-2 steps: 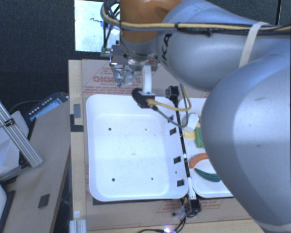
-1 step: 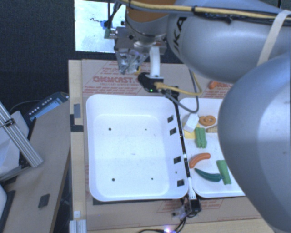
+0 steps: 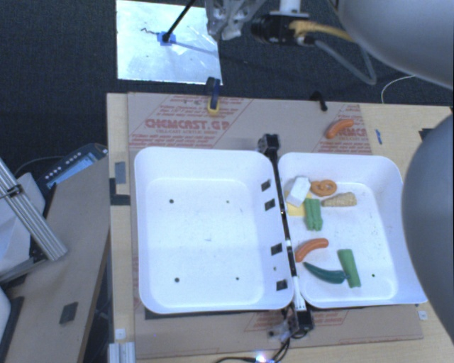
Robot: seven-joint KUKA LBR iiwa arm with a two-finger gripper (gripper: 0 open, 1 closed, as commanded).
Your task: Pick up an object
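Observation:
The right bin (image 3: 383, 170) holds several small toy foods. A white block (image 3: 299, 190) leans on a yellow piece (image 3: 295, 210) near the divider. Beside them lie an orange ring (image 3: 324, 188), a tan wedge (image 3: 340, 200) and a green stick (image 3: 313, 214). Nearer the front are an orange sausage (image 3: 312, 248), a dark green cucumber (image 3: 325, 273) and a green block (image 3: 348, 267). My gripper (image 3: 228, 20) hangs at the top edge of the view, beyond the far side of the bench and well away from both bins.
The left bin (image 3: 149, 170) sits beside the right one, joined by a black clip strip (image 3: 280, 220). Another orange sausage (image 3: 340, 127) lies on the cardboard behind the right bin. The grey arm (image 3: 425, 205) covers the right side. A silver sheet (image 3: 167, 42) lies at the back left.

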